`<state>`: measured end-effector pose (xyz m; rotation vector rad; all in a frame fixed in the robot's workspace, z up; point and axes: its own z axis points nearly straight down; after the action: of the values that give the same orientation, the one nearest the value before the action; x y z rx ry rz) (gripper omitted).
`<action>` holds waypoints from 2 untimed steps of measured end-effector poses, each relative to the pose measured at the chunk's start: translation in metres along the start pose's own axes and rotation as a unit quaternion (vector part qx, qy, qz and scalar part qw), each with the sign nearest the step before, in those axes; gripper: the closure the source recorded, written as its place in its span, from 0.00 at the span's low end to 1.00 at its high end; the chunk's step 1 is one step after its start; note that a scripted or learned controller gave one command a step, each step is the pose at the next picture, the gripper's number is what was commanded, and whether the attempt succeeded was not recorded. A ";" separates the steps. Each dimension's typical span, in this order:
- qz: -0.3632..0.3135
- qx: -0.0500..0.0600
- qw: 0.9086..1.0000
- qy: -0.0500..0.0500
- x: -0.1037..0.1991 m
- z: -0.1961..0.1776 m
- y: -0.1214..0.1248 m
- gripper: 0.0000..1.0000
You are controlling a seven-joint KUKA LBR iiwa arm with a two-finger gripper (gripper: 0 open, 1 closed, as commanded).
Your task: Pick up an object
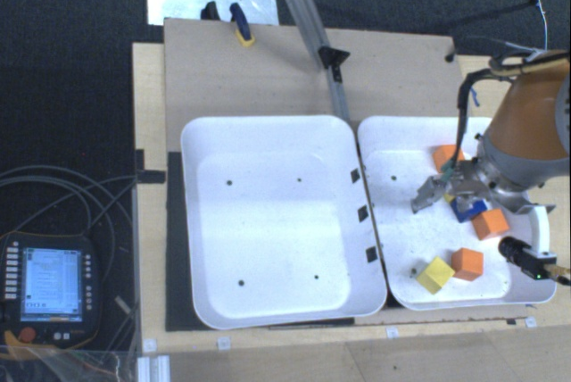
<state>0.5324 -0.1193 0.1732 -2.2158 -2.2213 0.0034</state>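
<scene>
Several small blocks lie in the right bin [393, 159]. An orange block [442, 157] sits toward the back, a blue block [464, 211] in the middle, and an orange block [491, 224] just right of the blue one. Near the front are another orange block [467, 262] and a yellow block [435, 275]. My gripper [443, 191] hangs low over the right bin, between the rear orange block and the blue block, right next to the blue one. The wrist hides part of the blue block. Nothing is visibly held.
The left bin [268, 220] lies beside the right one, with a row of dark clips [363, 212] along their shared edge. A slanted metal pole [303, 5] crosses the back of the bench. A teach pendant [49, 286] and cables lie on the floor at left.
</scene>
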 end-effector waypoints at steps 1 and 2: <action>0.000 -0.001 1.000 0.000 0.000 0.045 0.007 0.00; 0.000 -0.002 1.000 -0.001 0.000 0.068 0.008 0.00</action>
<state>0.5399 -0.1196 0.1049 -2.2177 -2.2237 0.0012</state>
